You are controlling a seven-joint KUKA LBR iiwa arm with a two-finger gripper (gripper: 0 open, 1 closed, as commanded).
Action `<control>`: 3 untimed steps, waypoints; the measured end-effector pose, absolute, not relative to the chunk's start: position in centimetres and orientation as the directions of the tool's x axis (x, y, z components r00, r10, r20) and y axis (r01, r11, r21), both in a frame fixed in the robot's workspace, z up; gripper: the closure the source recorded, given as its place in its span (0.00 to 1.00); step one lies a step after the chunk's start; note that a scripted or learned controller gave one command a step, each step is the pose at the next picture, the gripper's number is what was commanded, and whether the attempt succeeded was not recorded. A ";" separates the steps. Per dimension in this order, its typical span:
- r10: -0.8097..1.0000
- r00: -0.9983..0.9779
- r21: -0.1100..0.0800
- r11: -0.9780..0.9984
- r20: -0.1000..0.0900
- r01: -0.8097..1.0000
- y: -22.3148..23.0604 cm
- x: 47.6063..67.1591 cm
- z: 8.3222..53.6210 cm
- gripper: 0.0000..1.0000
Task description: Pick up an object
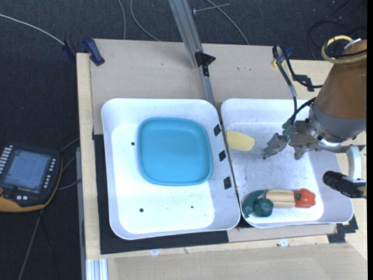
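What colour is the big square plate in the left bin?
Light blue square plate, seen in the camera view.

Plastic on pale wood, with metal overhead

The two white bins [116, 121] looked like smooth moulded plastic with a faint speckle, and the blue plate [175, 150] showed a soft satin sheen. The bench top [145, 69] read as matt, light wood. The gripper [285, 146] was dull grey metal, and the slanted pole [183, 16] gleamed like brushed aluminium.
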State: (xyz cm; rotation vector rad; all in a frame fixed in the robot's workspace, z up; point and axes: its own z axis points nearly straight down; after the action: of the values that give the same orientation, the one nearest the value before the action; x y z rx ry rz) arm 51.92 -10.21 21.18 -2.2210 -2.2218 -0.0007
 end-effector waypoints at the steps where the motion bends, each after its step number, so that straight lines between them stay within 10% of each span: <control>1: 1.000 0.000 -0.003 0.000 0.000 1.000 -10.3 51.9 17.0 0.00; 3: 1.000 0.000 -0.001 0.000 0.000 1.000 -10.3 52.2 9.5 0.00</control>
State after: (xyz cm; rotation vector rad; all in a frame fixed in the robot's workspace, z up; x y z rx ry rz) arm 52.15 -10.26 9.49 -2.2205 -2.2211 0.0008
